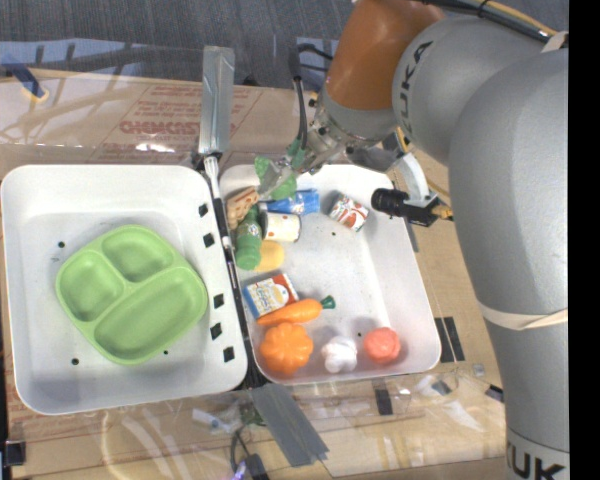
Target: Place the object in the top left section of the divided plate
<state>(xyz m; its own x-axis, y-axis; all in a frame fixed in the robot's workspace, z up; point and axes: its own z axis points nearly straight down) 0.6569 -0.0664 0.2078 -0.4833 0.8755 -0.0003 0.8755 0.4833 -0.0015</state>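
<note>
Holding toy foods, right bin; divided plate in left bin.

Two white bins sit side by side on the counter. The left one holds one green divided plate with three sections.

The right bin holds the small things, crowded toward its far left corner, so the count there is less sure. Along the near edge: one small orange pumpkin, one carrot, one white garlic bulb and one reddish round fruit. There is one small printed box, one red-and-white can, one blue packet, one cream-coloured tub, one dark green vegetable and one yellow piece. One leafy green item lies at the far edge.

One robot arm.
</note>
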